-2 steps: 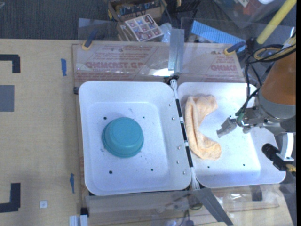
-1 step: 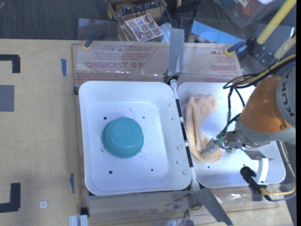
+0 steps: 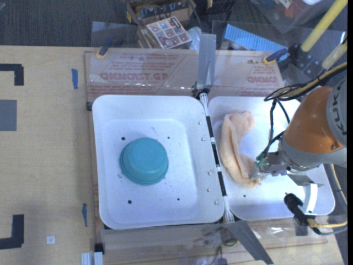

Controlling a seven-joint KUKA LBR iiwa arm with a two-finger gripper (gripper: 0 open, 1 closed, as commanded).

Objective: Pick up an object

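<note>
A teal bowl sits in the speckled white left bin. A pale peach cloth lies in the white right bin. The tabletop is light wood with black and blue tape marks.

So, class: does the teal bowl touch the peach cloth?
Apart. In the camera view the teal bowl sits in the left bin, while the peach cloth lies in the right bin, the bins' rims between them.

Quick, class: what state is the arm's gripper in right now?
Gripper: down at the peach cloth in the right bin; open or closed cannot be told.
</note>
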